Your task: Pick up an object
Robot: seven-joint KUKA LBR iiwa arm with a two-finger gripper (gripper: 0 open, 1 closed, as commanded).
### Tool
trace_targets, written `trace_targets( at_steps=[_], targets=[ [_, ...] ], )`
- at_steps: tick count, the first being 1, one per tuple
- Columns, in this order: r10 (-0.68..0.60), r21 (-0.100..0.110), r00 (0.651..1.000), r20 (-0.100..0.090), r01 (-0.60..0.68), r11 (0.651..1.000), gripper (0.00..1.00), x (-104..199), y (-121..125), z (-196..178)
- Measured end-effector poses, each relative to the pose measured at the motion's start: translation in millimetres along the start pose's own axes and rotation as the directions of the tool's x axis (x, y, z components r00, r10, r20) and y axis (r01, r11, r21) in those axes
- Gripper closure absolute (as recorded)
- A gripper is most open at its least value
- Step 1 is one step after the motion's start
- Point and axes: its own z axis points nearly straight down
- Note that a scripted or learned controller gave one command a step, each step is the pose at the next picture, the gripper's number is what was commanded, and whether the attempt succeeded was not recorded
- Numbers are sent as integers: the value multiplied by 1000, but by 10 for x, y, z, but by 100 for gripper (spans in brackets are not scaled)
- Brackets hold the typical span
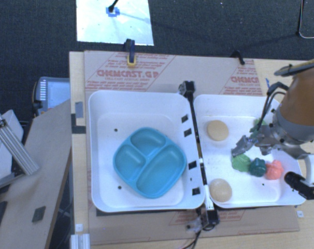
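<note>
So, left to right. The left bin has just a blue divided plate in it, sitting a bit toward the bin's 5 o'clock side, three compartments with nothing in them as far as I can see.

The right bin is where the pickable stuff is. A tan round lump sits up around 11 o'clock in the bin, and another tan lump is down at 7 o'clock near the front wall. Then there's a little cluster: a light green piece, a darker green piece and a pink piece, touching or nearly so, in a row running toward 3 o'clock.

The gripper comes in from the right and sits just above the light green piece, which lies at about 6 o'clock from the tip. Honestly can't tell how wide it's spread, and I see nothing held in it. My guess is the light green piece is the closest target, basically straight down.
</note>
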Motion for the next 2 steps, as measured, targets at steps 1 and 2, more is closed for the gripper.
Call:
trace_targets(
  at_steps=[1,2],
  targets=[
    [-3,-13,1000,2,3,1000,0,2,27,-60],
    [-1,-10,1000,1,1,1000,0,-11,112,389]
  ],
)
